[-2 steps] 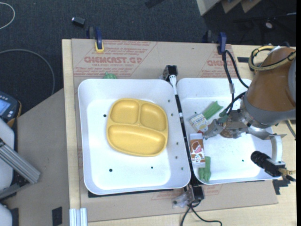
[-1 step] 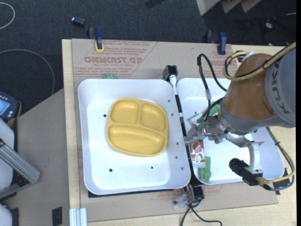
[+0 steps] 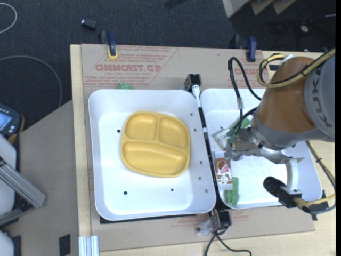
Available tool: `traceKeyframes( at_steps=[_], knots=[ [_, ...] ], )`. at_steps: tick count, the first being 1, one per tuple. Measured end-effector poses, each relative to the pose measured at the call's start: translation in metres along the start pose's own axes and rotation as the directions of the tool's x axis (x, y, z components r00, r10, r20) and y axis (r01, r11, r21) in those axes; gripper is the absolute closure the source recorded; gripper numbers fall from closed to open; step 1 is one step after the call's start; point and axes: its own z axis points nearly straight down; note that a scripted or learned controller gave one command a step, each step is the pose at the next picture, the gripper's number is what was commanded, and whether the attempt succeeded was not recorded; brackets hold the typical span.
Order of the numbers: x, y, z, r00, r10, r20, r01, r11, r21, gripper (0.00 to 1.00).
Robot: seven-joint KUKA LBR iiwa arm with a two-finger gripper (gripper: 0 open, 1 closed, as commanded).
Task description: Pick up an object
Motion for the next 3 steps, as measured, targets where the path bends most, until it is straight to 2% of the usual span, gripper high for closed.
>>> traceKeyframes(
  at_steps=[1,2,3],
  knots=[
    [0.025,-0.003,0.011,1.0,-0.003,-0.002,0.003,1.0,0.004,1.0],
    [0.043,-0.001,-0.092,1.0,-0.004,-0.002,0.004,1.0,-0.012,1.0],
    [0.013,-0.002,-0.203,1.0,0.0,0.001,0.0,1.0,-0.016,1.0]
  ],
)
